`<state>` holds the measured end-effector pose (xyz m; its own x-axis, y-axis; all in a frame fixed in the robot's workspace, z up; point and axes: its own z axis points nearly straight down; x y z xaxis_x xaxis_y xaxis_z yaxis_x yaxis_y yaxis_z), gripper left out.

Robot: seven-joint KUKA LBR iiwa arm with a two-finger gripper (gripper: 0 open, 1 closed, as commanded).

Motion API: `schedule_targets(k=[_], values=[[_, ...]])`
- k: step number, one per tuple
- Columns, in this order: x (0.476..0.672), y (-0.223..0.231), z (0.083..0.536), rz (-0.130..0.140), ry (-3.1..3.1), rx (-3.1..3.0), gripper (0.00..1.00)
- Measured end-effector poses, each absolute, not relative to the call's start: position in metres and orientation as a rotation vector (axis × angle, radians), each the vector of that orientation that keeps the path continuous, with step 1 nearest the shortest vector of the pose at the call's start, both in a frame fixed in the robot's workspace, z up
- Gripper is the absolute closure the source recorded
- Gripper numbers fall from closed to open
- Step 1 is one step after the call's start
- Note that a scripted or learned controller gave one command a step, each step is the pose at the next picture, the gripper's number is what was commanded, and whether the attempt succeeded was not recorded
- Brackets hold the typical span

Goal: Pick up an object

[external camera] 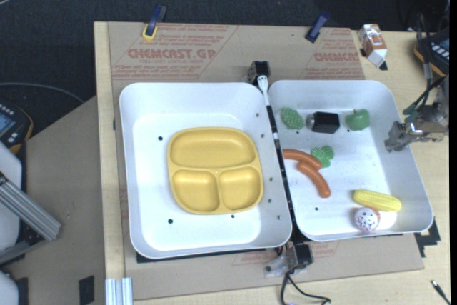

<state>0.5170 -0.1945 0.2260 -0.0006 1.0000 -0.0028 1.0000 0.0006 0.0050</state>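
Metal two-finger gripper (400,136) sits at the right edge of the right-hand shallow white bin (343,226), just over its rim; whether it is open or closed cannot be told, and nothing shows between its tips.

Inside that bin, along the far edge: green leafy toy piece (290,118), small black block (325,122) touching beside it, green rounded toy (358,119) nearest the gripper. Toward the left edge: orange-red toy sausage (308,170) lying slantwise, small green bumpy toy (323,154) touching its upper side. Near-right corner: yellow toy corn cob (376,201), white speckled ball (367,220) just beside it.

Left-hand shallow white bin (143,111): yellow three-compartment plastic plate (214,169) at its centre.
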Motion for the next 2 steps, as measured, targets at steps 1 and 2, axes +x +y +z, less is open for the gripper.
schedule_targets(k=[1, 2], values=[[0.528, -0.139, 0.224, 0.003, 2.230, 2.215, 1.00], [0.516, -0.082, 0.231, 0.002, 2.232, 2.217, 1.00]])
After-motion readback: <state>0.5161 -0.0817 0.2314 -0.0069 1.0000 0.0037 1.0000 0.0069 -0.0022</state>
